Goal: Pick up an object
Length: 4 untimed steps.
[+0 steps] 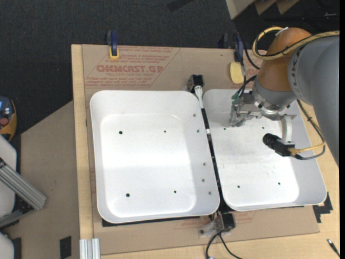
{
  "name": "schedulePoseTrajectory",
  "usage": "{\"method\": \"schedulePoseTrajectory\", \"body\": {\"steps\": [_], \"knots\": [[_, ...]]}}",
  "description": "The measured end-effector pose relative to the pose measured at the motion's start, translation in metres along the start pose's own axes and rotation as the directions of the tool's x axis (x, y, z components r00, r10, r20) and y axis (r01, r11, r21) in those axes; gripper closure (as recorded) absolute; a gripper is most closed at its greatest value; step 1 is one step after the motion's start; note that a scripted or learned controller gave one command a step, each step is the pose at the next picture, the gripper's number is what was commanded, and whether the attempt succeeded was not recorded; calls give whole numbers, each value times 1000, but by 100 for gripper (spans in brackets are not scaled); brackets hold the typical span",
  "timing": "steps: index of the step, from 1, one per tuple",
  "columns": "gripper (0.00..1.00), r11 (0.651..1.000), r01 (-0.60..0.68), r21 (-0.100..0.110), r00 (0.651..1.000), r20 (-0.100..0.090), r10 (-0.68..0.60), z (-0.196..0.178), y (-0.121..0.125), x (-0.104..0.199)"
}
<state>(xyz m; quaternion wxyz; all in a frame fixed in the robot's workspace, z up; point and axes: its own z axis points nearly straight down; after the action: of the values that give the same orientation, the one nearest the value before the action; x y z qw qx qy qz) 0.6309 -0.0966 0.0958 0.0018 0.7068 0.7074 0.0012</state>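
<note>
My gripper [240,115] points down into the far left part of the right bin [259,193], close to the bin's floor and near the divider between the bins. The grey arm with its orange band [280,58] comes in from the right above it. From this slant the gripper's tip is small and partly masked by the wrist. A pale yellow object [236,72] lies on the cardboard just beyond the right bin's far rim, apart from the gripper.
The left bin [108,144] sits beside the right one, with a black strip [207,136] between them. A black fitting with a yellow cable [277,144] hangs off the wrist over the right bin. Clamps [113,43] stand at the bench's far edge.
</note>
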Motion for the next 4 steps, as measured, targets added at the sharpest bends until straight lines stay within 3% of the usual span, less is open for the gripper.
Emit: {"method": "schedulePoseTrajectory", "body": {"steps": [1, 2, 3, 4], "knots": [[100, 1000, 2, -11, 1000, 1, -2, -204, 5, 16], [100, 1000, 6, 6, 1000, -3, -6, -138, 37, 114], [100, 1000, -1, -2, 1000, 0, 1, -189, 29, 99], [100, 1000, -4, -1, 1000, 1, 4, -228, -3, 63]]}}
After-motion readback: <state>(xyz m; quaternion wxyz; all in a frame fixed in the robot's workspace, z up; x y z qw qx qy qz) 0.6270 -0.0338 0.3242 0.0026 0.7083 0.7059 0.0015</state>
